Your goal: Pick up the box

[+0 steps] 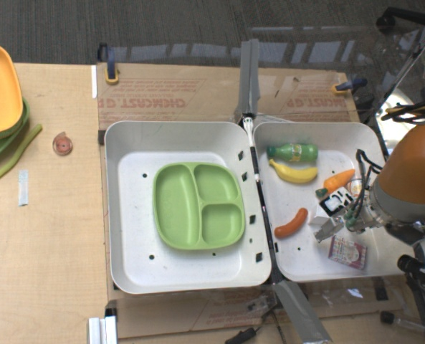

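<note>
End effector [332,226]: low over the right bin [284,260], grey fingers pointing left; whether they are spread or closed I cannot tell.
Box [347,251]: small, pinkish, flat on the bin floor just below and right of the end effector, not between its fingers.
Sausage [291,223]: left of the end effector.
Carrot [338,179]: above it.
Banana [294,172]: above-left, beside the green bottle [292,151].
Green divided plate [198,205]: in the left bin [119,213], well to the left.
</note>
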